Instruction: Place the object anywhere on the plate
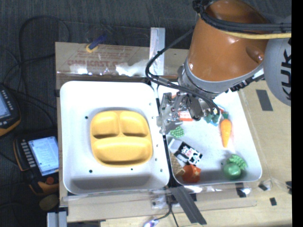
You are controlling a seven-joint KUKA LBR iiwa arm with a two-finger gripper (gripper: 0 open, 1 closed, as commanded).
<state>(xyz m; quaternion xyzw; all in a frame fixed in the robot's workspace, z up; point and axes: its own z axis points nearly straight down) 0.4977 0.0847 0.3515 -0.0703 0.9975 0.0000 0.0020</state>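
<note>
I work in a robot lab — my bench (265, 126) carries two white bins (75, 126), taped cardboard (109, 58) and loose cables (33, 25), with a teach pendant (5, 109) on grey carpet (94, 6).

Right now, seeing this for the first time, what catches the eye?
The big orange band of the arm looms at upper right, above the right bin. The yellow plate, split into compartments, sits in the middle of the left bin. A toy carrot lies in the right bin.
</note>
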